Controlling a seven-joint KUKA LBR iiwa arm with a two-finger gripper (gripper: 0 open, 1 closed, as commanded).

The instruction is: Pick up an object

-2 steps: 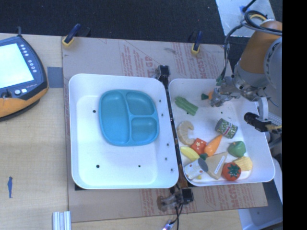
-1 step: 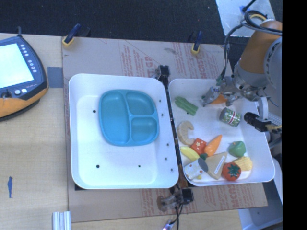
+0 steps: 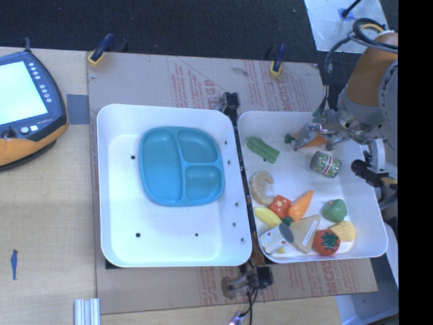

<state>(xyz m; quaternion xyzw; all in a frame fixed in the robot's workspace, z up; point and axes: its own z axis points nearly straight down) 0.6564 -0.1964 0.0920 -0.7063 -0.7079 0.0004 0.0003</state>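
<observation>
Reaching in from the right, the grey arm [image 3: 369, 80] with its orange band hangs over the far corner of the right-hand bin [image 3: 379, 249], its tool [image 3: 318, 135] low above the white floor beside a small orange-and-green piece [image 3: 306, 139]; from where I stand I cannot tell whether the tool is apart, together or gripping that piece. Just beside it, toward the near side, a green-labelled can [image 3: 325, 164] lies tipped on its side. The other pickable objects are spread through the same bin: a green pickle-like piece [image 3: 262, 149] near the left wall, a pale curved slice [image 3: 260, 183], a yellow banana [image 3: 266, 216], a red piece [image 3: 279, 204], an orange carrot [image 3: 302, 203], a green pepper [image 3: 333, 210], a wedge of cheese [image 3: 306, 232], a red tomato [image 3: 326, 242] and a yellow piece [image 3: 344, 231], most of them crowded together at the near end. The left-hand bin [image 3: 115, 181] holds a blue divided plate [image 3: 181, 165], lying flat. On the worktop [image 3: 47, 215] at far left rests an orange-edged control pendant [image 3: 27, 110].
</observation>
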